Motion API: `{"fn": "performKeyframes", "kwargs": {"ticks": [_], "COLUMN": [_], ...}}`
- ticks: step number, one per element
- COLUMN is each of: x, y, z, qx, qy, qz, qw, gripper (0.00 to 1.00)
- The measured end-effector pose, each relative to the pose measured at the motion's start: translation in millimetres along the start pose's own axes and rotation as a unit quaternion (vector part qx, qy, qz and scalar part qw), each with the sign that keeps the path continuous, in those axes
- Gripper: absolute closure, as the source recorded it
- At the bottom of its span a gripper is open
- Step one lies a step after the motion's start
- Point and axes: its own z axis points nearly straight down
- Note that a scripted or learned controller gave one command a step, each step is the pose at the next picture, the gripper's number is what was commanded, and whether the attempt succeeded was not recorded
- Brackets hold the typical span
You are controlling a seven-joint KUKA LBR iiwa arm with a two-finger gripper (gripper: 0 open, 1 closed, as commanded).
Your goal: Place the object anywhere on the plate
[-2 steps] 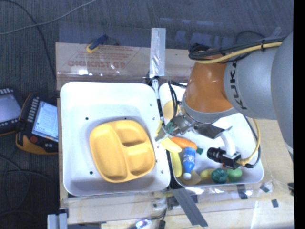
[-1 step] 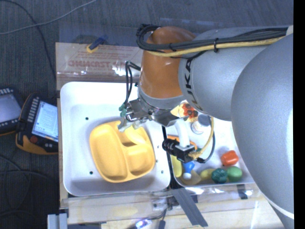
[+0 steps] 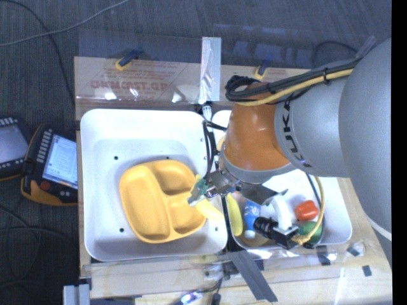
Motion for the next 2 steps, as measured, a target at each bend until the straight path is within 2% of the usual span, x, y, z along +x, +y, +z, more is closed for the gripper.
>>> {"fn": "performKeyframes", "kwargs": {"ticks": [1, 2], "x": [51, 15], "y": [54, 22], "z": [-58, -14], "qx": [-0.002, 0.000], "qy": [-0.001, 0.000], "qz": [0.000, -0.015], "qw": [1.0000, 0.9999], "gripper": [1.00, 1.00]}}
